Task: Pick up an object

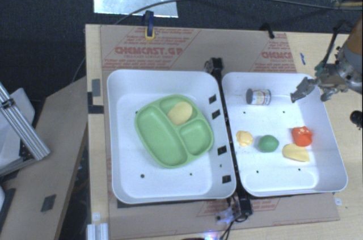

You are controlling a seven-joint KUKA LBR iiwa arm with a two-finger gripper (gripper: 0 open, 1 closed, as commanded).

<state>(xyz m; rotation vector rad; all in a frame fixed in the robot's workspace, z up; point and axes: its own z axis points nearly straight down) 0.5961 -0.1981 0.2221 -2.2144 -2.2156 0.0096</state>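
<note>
The right bin holds several objects: a small tin can lying on its side near the back, a pale yellow piece, a green ball, a red piece and a yellow lemon-like piece. My gripper hangs over the bin's back right corner, to the right of the can and above the red piece. Its fingers are spread apart with nothing between them.
The left bin holds a green divided plate with a yellow food piece in its back compartment. A black divider runs between the bins. A cable arcs across the back of the bench.
</note>
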